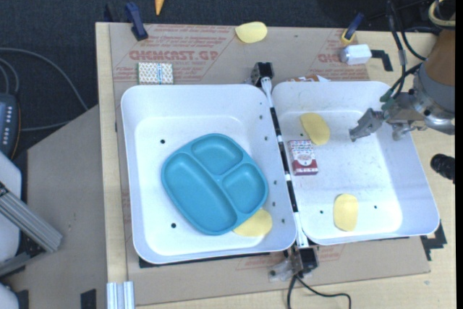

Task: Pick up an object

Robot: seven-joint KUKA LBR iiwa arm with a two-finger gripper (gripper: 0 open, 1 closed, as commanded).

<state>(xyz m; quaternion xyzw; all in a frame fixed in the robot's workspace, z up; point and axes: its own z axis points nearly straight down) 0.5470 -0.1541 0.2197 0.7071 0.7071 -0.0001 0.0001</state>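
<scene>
Dark carpet surrounds a tabletop [87,155] bearing two white bins, with the arm reaching in from three o'clock. The pincer [359,129] hangs over the right bin [405,177], carrying nothing; whether it is released or clenched cannot be told. Nearest, toward its nine o'clock, lies a yellow piece [315,128]; a red-and-white packet [303,157] sits at seven o'clock, another yellow piece [346,212] at six. A clean pick probably means centring above the nearest piece (well off the bin wall) before descending. Red print on the board behind the bins reads roughly "CHEMCAST"; the packet's label is illegible. The left bin [145,112] holds a blue divided plate [213,183].
</scene>
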